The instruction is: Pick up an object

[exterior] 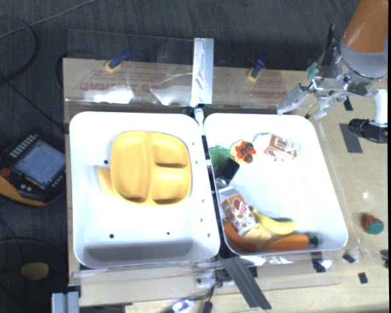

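My gripper (304, 105) hangs over the bench just beyond the right bin's (326, 175) far right corner, open with nothing between its fingers. In that bin lie a white and brown packet (280, 147), a yellow and red toy (243, 150), a green piece (217, 154) and a black block (227, 169) near the far side. A small brown carton (238, 214), a banana (274, 223) and a carrot (287, 242) are piled at the near edge. The left bin (91, 233) holds a yellow divided tray (150, 167).
A clear plastic sheet (150, 77) and an upright metal bracket (202, 70) stand behind the bins. A handheld controller (29, 168) lies left of the bench. Black tape marks and a small red and green object (373, 225) sit on the bench at the right.
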`<state>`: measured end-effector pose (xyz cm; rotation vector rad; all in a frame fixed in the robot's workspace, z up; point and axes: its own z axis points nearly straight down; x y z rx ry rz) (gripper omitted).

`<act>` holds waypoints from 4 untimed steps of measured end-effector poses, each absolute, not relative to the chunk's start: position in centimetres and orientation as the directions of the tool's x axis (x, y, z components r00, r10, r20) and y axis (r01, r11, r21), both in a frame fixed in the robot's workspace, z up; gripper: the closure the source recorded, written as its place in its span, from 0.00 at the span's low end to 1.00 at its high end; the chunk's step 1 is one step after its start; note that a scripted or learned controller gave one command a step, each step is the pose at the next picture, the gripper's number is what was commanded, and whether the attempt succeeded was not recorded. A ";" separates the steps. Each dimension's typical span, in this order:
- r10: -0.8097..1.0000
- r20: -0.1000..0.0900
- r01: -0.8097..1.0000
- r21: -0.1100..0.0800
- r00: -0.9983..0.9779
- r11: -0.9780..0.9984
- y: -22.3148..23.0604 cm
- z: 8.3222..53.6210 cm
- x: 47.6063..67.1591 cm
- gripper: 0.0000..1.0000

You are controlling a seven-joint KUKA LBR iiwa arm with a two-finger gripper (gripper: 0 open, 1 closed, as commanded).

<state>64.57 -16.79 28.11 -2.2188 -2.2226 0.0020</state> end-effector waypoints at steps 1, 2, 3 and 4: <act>1.000 0.000 1.000 -0.002 -0.002 0.002 -16.8 28.1 64.6 0.00; 0.993 -0.001 0.993 -0.004 0.116 -0.116 -15.1 13.2 61.3 0.00; 0.999 0.006 0.999 -0.009 -0.034 0.034 -17.7 11.2 64.3 0.00; 0.999 -0.007 0.999 -0.003 -0.032 0.032 -18.3 12.3 64.4 1.00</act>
